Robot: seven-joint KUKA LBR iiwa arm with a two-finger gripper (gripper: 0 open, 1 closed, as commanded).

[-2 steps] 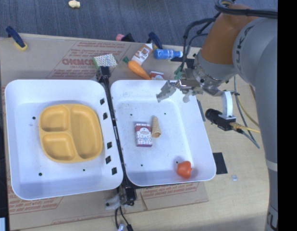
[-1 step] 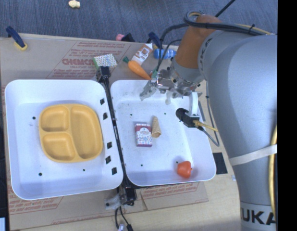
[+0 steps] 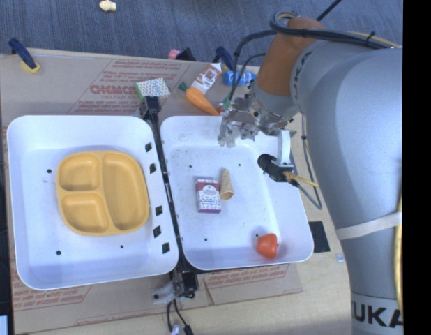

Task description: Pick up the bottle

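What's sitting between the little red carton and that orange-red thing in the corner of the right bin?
Nothing: bare white bin floor between the red carton and the orange-red object, per the camera view.

Grey arm reaches in from right, end effector lowered

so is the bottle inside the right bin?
No. The bottle lies on the cardboard beyond the right bin, next to the carrot, outside the rim.
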